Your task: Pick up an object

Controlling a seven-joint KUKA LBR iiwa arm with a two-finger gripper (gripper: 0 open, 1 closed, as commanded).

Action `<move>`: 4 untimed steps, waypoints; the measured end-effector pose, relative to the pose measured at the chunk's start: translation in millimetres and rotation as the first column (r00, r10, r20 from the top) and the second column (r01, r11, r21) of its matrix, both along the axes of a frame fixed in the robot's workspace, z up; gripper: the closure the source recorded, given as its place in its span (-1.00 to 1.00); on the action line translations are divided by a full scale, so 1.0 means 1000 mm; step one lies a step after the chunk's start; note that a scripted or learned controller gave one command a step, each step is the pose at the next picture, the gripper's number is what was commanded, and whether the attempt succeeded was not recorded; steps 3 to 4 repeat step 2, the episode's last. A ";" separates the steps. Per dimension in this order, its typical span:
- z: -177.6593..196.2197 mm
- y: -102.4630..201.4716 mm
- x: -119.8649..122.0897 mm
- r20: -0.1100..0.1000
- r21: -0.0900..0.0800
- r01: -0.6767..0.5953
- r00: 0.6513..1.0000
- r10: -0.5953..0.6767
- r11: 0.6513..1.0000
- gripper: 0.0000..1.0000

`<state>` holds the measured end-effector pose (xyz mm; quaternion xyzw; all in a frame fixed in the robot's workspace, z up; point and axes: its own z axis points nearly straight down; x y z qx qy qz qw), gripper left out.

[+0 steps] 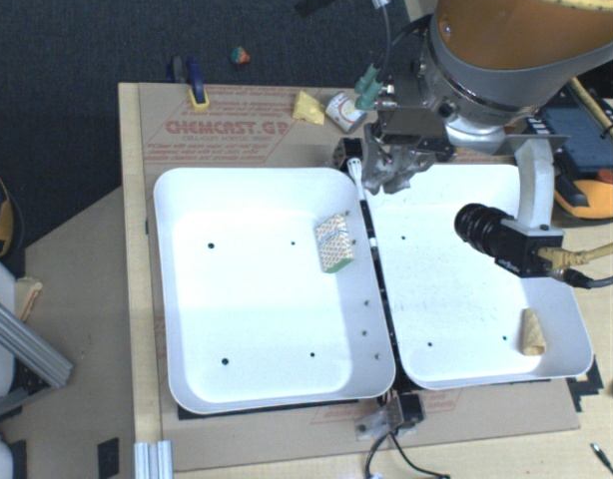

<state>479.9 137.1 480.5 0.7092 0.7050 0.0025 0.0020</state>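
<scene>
Arm: grey and orange KUKA arm point(516, 28), nearest the lens, fills the upper right and reaches down over the far edge of the bins.
Bench: brown board point(137, 267) with red lettering along its far side, carrying both bins.
Left bin: shallow white bin point(187, 297), holding one item in its far right part.
Right bin: shallow white bin point(456, 317), touching the left bin along a dark seam; one item lies in its near right corner.
Black cylinder: dark camera-like unit point(491, 233) on a white bracket, hanging over the right bin's far right part.
Gripper: gripper point(386, 173) sits low over the far left corner of the right bin, just beside the seam; how far its pincer is spread cannot be made out, and nothing shows in its grasp.
Patterned packet: small green-and-white speckled packet point(333, 242) lying in the left bin close to the right wall, near the gripper but apart from it.
Tan piece: small tan wedge point(531, 332) in the right bin, near the right wall, well apart from the gripper.
Yellow scrap: yellow bit point(308, 109) on the board behind the bins.
Clamp: blue and yellow clamp point(196, 83) at the board's far edge.
</scene>
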 end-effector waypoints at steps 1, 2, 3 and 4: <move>-0.220 0.090 -0.004 -0.024 -0.006 -0.012 1.000 0.012 1.000 1.00; -0.040 0.088 0.001 0.012 0.009 -0.008 1.000 0.008 1.000 1.00; -0.040 0.088 0.001 0.012 0.009 -0.008 1.000 0.008 1.000 1.00; -0.040 0.088 0.001 0.012 0.009 -0.008 1.000 0.008 1.000 1.00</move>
